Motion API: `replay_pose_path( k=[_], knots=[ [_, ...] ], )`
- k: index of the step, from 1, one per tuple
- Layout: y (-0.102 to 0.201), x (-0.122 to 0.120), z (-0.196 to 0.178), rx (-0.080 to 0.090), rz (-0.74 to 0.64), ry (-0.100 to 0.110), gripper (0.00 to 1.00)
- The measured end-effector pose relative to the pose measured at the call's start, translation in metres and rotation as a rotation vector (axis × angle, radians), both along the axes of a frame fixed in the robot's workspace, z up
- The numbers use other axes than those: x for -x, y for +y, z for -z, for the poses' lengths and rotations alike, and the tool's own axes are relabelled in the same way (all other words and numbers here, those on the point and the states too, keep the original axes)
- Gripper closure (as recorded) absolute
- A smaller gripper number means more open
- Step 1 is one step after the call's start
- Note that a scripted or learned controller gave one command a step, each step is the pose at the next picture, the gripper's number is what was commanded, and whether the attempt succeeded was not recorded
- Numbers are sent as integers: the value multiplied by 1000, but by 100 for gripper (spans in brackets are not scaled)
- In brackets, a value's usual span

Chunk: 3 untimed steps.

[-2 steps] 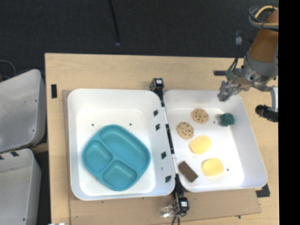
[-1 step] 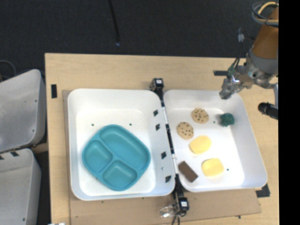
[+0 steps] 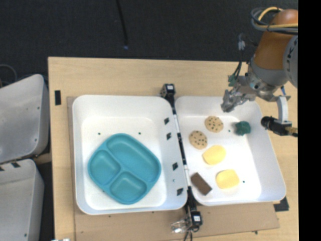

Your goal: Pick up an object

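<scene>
Gripper (image 3: 230, 104) hangs above right bin (image 3: 268, 154), cookie (image 3: 214, 124) at its seven o'clock; you cannot tell its state, so count nothing as picked.

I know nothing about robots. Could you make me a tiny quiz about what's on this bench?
1. True or false: the teal divided plate lies in the left bin.
2. How many round cookies are in the right bin? A) one B) two C) four
3. Fill in: the gripper hangs over the right bin's ____ edge.

Key: 1 true. 2 B: one cookie, another cookie. 3 far.
</scene>
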<state>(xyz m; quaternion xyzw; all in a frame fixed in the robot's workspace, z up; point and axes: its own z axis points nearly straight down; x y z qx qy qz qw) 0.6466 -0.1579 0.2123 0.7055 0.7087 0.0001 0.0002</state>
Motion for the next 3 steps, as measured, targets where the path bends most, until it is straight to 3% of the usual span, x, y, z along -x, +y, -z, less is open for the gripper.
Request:
replay_pose_path(
  k=[3],
  knots=[
    [150,9,-14,-2,-2,1,100]
  ],
)
